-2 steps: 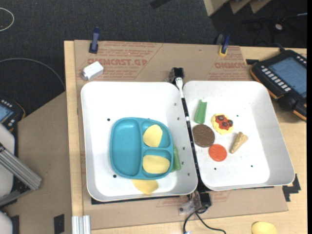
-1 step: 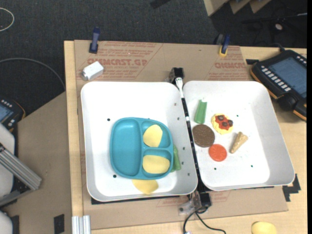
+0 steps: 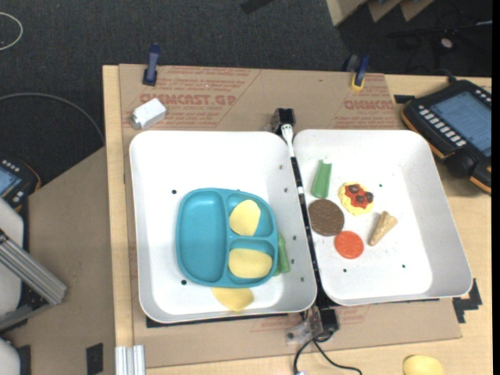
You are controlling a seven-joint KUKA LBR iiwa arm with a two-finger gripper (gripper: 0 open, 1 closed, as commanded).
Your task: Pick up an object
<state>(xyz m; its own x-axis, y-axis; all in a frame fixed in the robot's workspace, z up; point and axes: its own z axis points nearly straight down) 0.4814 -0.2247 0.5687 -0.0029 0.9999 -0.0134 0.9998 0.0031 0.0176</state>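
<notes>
We are looking down on two white bins with nothing yet lifted, so we are judging the step in hand to be choosing a target and lining up over it; the gripper's state we cannot tell. The right bin [image 3: 406, 162] is offering the easier picks: a green stick [image 3: 321, 179] lying near the divider, a brown disc [image 3: 326, 216] just below it, a small pizza-like piece [image 3: 356, 197] beside that, a red round piece [image 3: 349, 245] lower down, and a tan cone [image 3: 382, 227] to its right, all apart from one another. The left bin [image 3: 156, 170] is holding a blue divided tray [image 3: 201, 233] with two yellow pieces [image 3: 244, 217] in its compartments and another yellow piece [image 3: 233, 296] tucked against its lower edge. We are favouring the cone or the green stick, since both are narrow enough to close across, whereas the flat discs are likely to slip under the fingers. We are advising a straight descent, centred, squeezing across the short width.
</notes>
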